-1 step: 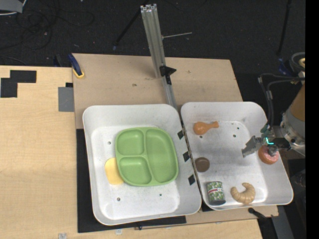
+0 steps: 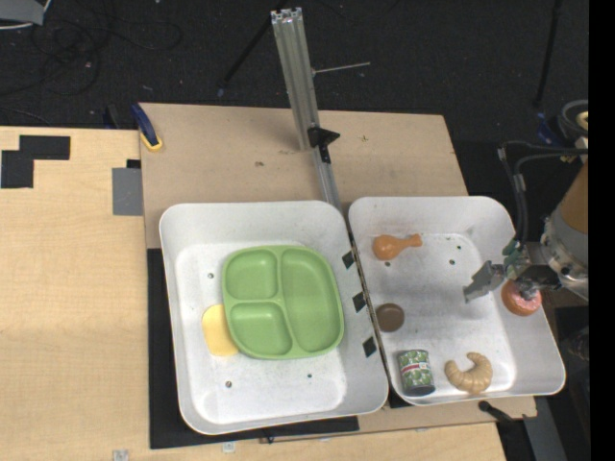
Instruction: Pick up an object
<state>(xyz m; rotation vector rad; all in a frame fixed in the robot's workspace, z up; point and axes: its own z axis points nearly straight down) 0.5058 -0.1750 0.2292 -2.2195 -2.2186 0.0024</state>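
Two shallow white bins sit side by side on the surface, the left bin (image 2: 183,392) and the right bin (image 2: 538,373). In the left bin a green divided plate (image 2: 283,301) lies near the middle, with a yellow object (image 2: 217,332) tucked against the plate's left edge, partly under it. The right bin carries several things: an orange drumstick-shaped toy (image 2: 394,246) near its far left corner, a small brown round object (image 2: 389,317) close to its left wall, a green and white can (image 2: 415,372) by the near edge, and a tan croissant (image 2: 470,373) just beside the can, toward the near right corner. A red-orange round object (image 2: 521,300) rests at the bin's right wall. The grey arm reaches over that right wall, and its fingers (image 2: 492,281) hang low above the bin floor, just left of the red-orange object. Whether the fingers are spread or closed cannot be told, and nothing is seen between them.
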